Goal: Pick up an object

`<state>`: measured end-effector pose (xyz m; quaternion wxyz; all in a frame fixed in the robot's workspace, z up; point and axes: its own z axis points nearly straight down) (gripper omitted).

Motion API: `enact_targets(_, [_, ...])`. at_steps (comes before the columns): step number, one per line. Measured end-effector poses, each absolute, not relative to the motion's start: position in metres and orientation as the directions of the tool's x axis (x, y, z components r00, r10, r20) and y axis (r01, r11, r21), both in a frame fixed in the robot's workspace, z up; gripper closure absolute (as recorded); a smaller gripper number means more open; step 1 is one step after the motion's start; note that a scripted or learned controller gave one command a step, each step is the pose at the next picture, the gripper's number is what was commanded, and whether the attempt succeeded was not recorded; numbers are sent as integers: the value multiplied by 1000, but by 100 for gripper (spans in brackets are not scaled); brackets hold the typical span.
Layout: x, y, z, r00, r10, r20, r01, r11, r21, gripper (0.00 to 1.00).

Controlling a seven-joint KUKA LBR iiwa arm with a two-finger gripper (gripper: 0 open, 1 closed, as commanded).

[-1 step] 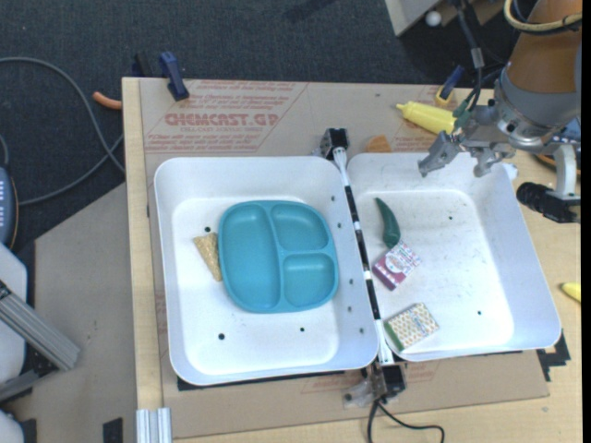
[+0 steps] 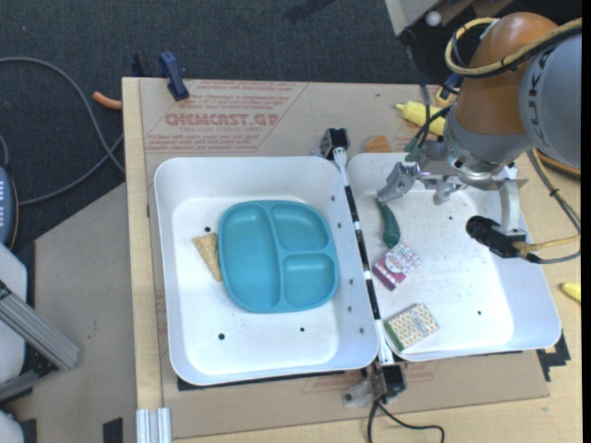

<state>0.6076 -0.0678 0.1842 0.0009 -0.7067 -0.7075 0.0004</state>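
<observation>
A: State tool condition.
B: Over the right white plastic bin, far corner; finger state: cannot tell. Nothing visibly held.
A: Candidate objects?
B: Slim green tool-shaped object, pink packet, patterned yellow packet, all lying loose near the divider, reachable.

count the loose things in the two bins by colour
teal: 2, divided plate and green-teal tool
tan: 2, cracker-like piece and patterned packet
pink: 1, small packet
total: 5
</observation>
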Motion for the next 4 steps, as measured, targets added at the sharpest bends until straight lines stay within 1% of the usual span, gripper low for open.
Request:
enact_targets(1, [622, -97, 97, 1, 1000, 1, 1000, -1, -3, 0])
enact_targets(2, [598, -93, 85, 1, 1000, 1, 1000, -1, -3, 0])
enact_targets(3, [599, -92, 96, 2, 1000, 1, 1000, -2, -1, 100])
enact_targets(4, [604, -27, 204, -2, 1000, 1, 1000, 2, 2, 100])
